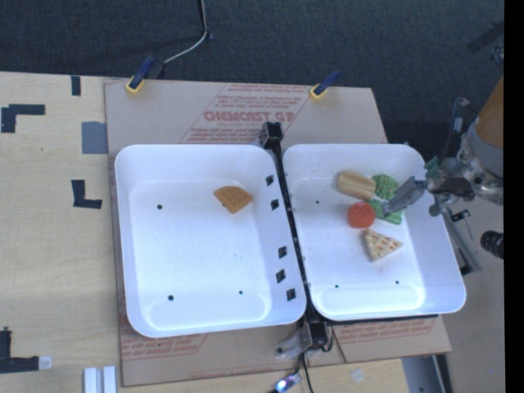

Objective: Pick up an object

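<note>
In the right bin [426, 293] lie a tan roll [354, 185], a green leafy piece [385, 186], a red tomato [361, 214] and a pale wedge-shaped slice [381, 244]. My gripper [396, 201] reaches in over the right rim at a slant, and its tip lies over the green piece, just right of the tomato. It hides part of the green piece. Nothing is visibly lifted. An orange cracker-like piece [232, 198] lies alone in the left bin [139, 301].
The two bins meet at a black-marked divider [282, 219]. They rest on a cardboard sheet [246, 113] held by two clamps at its back edge. The arm's wrist and cables [467, 178] hang over the right bin's right rim.
</note>
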Tool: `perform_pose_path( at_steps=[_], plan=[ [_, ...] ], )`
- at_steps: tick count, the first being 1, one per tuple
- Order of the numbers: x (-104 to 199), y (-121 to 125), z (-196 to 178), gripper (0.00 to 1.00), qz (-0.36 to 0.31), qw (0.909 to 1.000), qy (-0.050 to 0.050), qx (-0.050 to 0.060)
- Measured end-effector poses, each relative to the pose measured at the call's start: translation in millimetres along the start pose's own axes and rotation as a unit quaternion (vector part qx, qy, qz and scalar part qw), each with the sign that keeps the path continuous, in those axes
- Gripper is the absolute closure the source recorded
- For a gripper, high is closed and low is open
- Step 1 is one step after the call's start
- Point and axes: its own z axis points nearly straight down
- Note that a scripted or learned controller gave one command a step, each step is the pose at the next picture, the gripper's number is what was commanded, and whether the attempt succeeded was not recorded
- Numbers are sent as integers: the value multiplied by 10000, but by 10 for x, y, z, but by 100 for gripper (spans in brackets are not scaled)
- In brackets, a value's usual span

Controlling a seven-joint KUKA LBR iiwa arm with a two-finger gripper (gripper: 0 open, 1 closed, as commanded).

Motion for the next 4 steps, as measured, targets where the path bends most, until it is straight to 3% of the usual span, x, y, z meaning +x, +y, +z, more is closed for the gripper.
perform_pose_path(
  at_steps=[1,2,3,4],
  plan=[
    [248,1043,555,0,-25,10000,2,3],
    [-133,954,1165,0,13,10000,-6,26],
    [-499,1006,1926,0,4,10000,-21,-32],
    [-490,1009,1791,100,-1,10000,-25,-31]
  ],
)
